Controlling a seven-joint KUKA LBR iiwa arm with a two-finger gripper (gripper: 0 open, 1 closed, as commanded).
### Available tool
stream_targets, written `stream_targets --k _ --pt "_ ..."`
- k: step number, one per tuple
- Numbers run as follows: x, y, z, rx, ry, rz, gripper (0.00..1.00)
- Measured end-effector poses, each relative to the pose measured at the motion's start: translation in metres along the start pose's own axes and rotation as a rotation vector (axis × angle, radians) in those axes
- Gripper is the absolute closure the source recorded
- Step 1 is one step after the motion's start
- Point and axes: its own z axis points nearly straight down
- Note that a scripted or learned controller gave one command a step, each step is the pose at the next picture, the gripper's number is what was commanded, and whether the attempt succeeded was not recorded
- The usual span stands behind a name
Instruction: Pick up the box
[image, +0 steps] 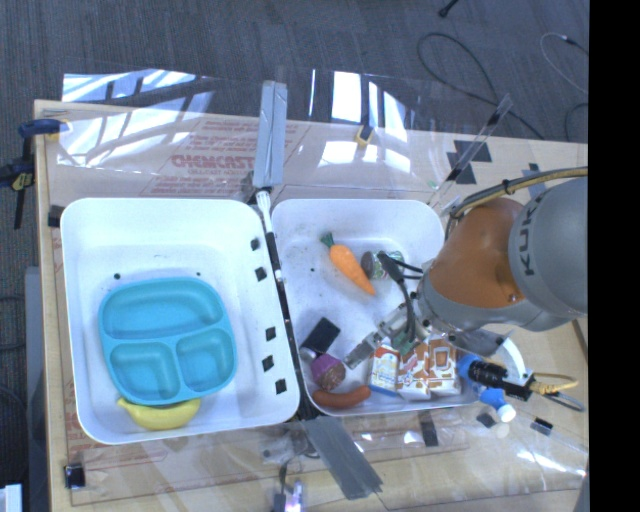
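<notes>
Camera view: my grey arm (555, 250) with the orange band comes in from the right and leans over the right-hand white bin (300, 225). My two-finger gripper (405, 335) sits low in that bin, right at the top edge of the box. Wrist and cabling block the tips, so how far it is open, I can't tell, nor whether anything is in it.

The small printed carton box, white with orange-red graphics (412, 368), lies flat at the near side of the right bin, just under my gripper and touching or nearly touching it.

Same bin: orange toy carrot with green top (350, 265) toward the middle-back, small black block (320, 335) left of the gripper, dark purple round piece (328, 370) just below it, reddish-brown sausage-shaped item (340, 397) along the near wall, beside the box's left end.

The left-hand white bin (85, 230) holds a light blue plastic divided tray with three compartments (165, 335); a yellow banana (158, 412) lies at the tray's near edge, partly tucked under it.
</notes>
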Motion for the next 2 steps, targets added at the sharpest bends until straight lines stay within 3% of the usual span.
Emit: stream_targets --k 1,2 --pt "-0.001 0.001 -0.007 0.001 0.001 -0.004 1.00" --pt "-0.033 0.047 -0.015 0.000 -0.002 -0.257 1.00"
